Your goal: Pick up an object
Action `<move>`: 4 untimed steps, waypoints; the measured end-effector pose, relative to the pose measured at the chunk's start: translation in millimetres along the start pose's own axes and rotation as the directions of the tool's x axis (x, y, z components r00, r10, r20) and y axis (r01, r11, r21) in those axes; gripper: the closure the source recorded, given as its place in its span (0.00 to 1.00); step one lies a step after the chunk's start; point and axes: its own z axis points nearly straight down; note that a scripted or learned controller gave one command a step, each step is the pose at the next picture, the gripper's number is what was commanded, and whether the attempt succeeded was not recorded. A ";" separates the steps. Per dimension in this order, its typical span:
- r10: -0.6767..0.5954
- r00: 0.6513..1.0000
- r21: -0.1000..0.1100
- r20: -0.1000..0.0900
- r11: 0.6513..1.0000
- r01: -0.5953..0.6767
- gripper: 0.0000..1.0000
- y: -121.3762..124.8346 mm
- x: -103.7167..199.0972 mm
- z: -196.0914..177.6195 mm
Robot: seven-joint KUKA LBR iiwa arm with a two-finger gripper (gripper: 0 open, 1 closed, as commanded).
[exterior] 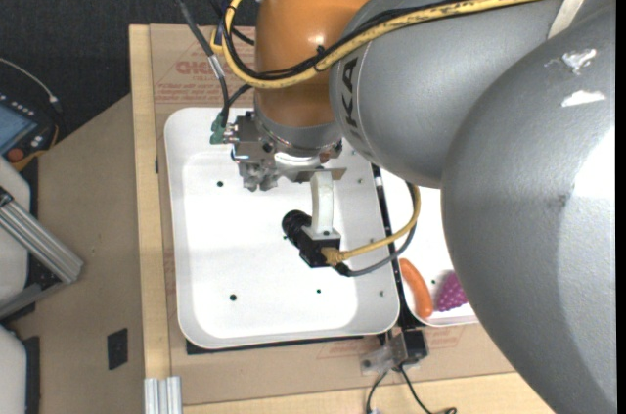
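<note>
My gripper [256,175] hangs below the orange wrist band, low over the far part of the left white bin [245,275]. I see nothing between it and the bin floor there. An orange carrot-like piece [416,289] and a purple bunch of grapes [450,291] lie in the near left corner of the right bin [430,318]. The arm hides most of that bin.
The big grey arm spans the right and upper part of the view, above the right bin. A brown cardboard border [156,207] surrounds the bins. Metal bench parts [39,246] stand at the far left.
</note>
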 end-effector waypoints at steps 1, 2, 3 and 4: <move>0.003 1.000 0.004 0.002 1.000 -0.003 1.00 36.4 4.3 50.4; 0.003 1.000 0.017 0.004 1.000 -0.003 1.00 -21.9 4.3 102.8; 0.014 1.000 0.001 0.004 1.000 -0.014 1.00 42.6 -111.7 142.1; -0.005 1.000 -0.006 -0.004 1.000 0.005 1.00 42.7 -33.3 41.7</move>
